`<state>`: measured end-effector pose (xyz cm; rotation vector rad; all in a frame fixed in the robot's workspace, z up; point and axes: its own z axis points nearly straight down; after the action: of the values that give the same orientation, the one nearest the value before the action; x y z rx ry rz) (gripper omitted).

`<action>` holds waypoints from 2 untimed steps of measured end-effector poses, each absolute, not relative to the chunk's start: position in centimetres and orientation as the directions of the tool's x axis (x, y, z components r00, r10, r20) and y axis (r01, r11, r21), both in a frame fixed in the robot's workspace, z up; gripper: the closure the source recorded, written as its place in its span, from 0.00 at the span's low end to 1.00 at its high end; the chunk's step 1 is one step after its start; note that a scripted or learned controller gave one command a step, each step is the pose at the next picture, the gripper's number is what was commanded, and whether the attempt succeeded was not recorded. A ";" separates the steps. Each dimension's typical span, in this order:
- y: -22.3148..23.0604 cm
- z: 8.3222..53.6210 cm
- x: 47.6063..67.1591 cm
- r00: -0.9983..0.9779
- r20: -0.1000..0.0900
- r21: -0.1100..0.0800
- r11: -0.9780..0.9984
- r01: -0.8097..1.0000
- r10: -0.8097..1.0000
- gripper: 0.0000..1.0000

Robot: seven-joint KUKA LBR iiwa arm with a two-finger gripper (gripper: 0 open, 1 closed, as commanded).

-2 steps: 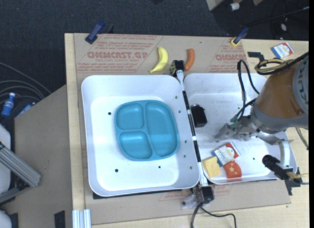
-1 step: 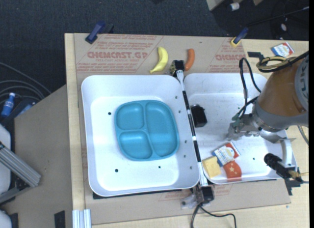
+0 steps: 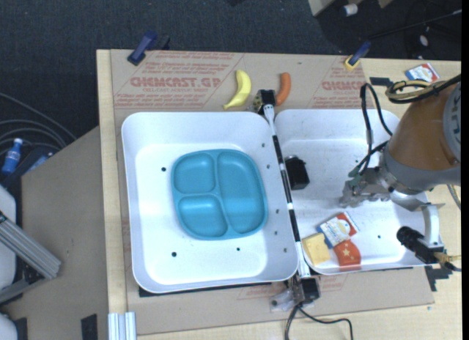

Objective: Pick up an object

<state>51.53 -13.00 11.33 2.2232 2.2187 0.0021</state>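
A tan counter (image 3: 183,75) on dark carpet bears two white bins side by side. The hand (image 3: 359,190) hangs low in the right bin (image 3: 322,130); whether it is released or clenched cannot be told. Near it toward the front edge lies a small cluster of yellow, white and red objects (image 3: 333,242), and a blue divided tray (image 3: 218,193) sits in the left bin (image 3: 146,207).

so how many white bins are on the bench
2. The left shallow white plastic bin holds a blue three-compartment plate; the right shallow white plastic bin sits directly beside it, under the arm.
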 end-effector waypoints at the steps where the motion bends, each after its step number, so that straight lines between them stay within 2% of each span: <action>1: -13.0 12.3 51.6 0.003 0.001 0.002 -0.003 1.000 1.000 1.00; 2: -13.0 13.3 51.6 0.003 0.000 0.003 -0.003 1.000 1.000 1.00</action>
<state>51.58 -12.97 13.28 2.2231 2.2168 0.0041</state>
